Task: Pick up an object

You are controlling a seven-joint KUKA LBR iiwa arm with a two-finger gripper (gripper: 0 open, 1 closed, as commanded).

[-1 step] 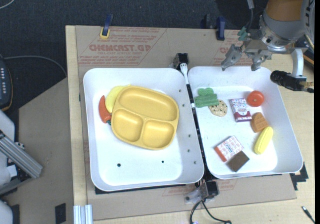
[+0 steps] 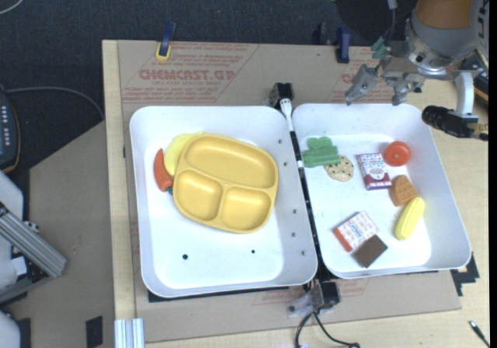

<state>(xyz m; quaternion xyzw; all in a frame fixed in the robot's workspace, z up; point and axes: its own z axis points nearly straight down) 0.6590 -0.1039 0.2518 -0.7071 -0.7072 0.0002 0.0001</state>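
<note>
In the upper right of the frame the gripper [image 2: 379, 88] hangs just beyond the far rim of the right bin [image 2: 446, 183], its jaws spread apart with nothing between them. Above it the grey wrist and orange band of the arm [image 2: 446, 5] run up to the top edge and are cut off there. Inside the right bin, well below the jaws, lie the small things: a green leafy piece [image 2: 318, 151] near the bin's left wall, a round cookie [image 2: 339, 171] touching its lower edge, a red-and-white packet [image 2: 374, 170] beside that, a red tomato [image 2: 397, 153] toward the right wall, a brown bread-like piece [image 2: 401, 189], and a yellow corn-like piece [image 2: 409, 217] just below it. Nearer the front sit another red-and-white packet [image 2: 356, 229] and a dark brown block [image 2: 370, 250] touching its corner; the print on both packets is too small to read. In the left bin [image 2: 155, 249] a yellow divided tray [image 2: 224, 182] lies tilted over a yellow piece [image 2: 179, 146] and a red-orange piece [image 2: 161, 172], hiding most of each. Both bins rest on the counter [image 2: 116, 90], a board printed with faint red lettering.
</note>
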